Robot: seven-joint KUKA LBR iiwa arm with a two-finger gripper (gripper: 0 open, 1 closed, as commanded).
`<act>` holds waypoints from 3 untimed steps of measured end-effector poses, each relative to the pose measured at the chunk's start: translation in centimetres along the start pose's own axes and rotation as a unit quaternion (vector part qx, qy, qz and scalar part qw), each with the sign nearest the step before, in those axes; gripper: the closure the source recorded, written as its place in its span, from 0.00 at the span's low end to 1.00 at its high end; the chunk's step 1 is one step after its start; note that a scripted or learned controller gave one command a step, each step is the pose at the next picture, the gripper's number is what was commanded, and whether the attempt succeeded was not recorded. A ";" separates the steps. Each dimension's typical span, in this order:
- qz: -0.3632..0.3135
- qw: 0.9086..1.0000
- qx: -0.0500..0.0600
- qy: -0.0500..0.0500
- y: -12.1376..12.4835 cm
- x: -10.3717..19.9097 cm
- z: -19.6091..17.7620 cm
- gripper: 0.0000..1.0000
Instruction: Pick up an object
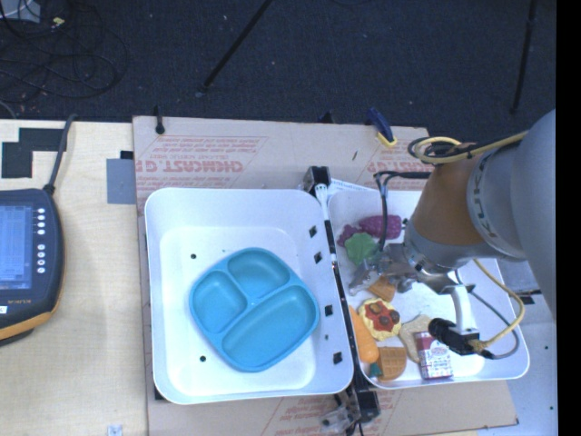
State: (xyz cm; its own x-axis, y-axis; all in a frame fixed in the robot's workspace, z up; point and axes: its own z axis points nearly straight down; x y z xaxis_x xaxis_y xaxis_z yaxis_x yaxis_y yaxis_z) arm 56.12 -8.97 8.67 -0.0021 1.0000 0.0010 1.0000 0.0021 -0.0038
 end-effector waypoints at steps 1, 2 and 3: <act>0.001 1.000 0.001 0.001 0.0 -0.1 -1.0 1.00; 0.002 1.000 0.001 0.001 0.0 -0.1 -1.0 0.00; 0.001 1.000 -0.001 0.000 5.5 -0.1 0.0 0.00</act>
State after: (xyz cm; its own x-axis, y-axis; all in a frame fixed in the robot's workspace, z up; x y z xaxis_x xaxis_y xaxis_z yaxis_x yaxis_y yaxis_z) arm 61.65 -9.07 8.63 -0.0009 1.0000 0.0002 1.0000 0.0009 -0.0009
